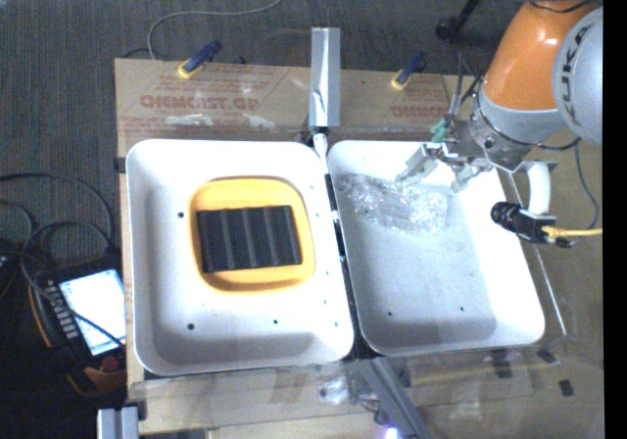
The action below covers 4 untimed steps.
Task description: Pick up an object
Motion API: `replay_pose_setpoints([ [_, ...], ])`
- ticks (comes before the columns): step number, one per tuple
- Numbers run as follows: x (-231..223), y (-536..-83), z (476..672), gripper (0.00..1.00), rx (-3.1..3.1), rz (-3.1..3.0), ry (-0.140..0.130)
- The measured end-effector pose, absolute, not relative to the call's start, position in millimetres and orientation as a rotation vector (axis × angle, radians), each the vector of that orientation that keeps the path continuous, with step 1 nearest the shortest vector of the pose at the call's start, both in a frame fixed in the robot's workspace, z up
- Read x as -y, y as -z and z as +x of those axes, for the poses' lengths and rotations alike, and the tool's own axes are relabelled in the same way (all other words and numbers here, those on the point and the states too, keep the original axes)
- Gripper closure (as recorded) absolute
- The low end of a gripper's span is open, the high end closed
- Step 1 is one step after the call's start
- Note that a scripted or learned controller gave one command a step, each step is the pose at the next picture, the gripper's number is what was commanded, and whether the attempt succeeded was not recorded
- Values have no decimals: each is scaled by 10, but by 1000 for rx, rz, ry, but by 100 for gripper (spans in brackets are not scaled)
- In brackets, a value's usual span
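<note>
Gripper [438, 167] hovers at upper right of frame, over the right bin's [509, 329] back edge; fingers spread, nothing between them. Clear crumpled plastic object [397, 200] lies just below-left of it. I'd descend centred over the bulk, then close slowly, since film slips.

Bulged orange at the arm [549, 45], rounded and glossy, capped pale grey at the right with dark lettering on that shell. Narrowed below into a grey wrist collar. Ended in a small metal gripper [436, 170] with thin silvery fingers [411, 169] and a green fleck. Carried a white bracket, a black cylinder, thin cables.
</note>
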<state>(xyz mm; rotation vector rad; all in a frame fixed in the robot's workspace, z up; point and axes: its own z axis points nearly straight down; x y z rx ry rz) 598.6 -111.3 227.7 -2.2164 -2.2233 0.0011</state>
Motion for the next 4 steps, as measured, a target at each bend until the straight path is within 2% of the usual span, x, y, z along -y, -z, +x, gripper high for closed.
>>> replay_pose_setpoints([
  [1, 1684, -1964, 6367, 0, 2253, -2191, -6],
  [2, 992, -1008, 6327, 0, 2214, -2232, -4],
  [3, 1943, -1290, 6053, 0, 2394, -2035, 0],
  [4, 1948, -917, 5890, 0, 2461, -1973, 9],
])
